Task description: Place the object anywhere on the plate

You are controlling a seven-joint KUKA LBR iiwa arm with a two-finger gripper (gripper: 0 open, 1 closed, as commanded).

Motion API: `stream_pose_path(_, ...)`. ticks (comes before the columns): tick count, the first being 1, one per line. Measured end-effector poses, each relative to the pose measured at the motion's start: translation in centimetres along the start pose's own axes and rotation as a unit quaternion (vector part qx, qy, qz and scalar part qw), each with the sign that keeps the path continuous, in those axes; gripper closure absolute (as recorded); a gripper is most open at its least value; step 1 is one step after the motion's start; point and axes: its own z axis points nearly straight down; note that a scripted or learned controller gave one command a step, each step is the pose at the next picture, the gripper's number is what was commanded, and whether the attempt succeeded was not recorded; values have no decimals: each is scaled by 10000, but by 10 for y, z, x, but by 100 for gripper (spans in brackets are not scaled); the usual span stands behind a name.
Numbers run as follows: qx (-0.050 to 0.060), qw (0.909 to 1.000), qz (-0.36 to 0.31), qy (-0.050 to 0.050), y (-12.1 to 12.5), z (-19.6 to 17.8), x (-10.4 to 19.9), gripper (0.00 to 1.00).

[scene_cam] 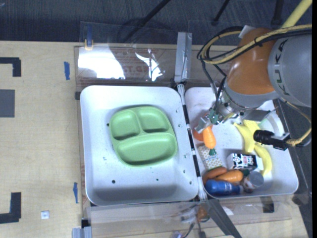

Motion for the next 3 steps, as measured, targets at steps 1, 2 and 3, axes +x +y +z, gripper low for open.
stream_pose_path(1, 0, 10000, 1, -1, 0, 0, 0, 0)
stream_pose_path(2, -19, 10000, -1, -14, 1, -10, -1, 100)
stream_pose_path(3, -4, 9998, -215, -4, 50, 0, 22, 100)
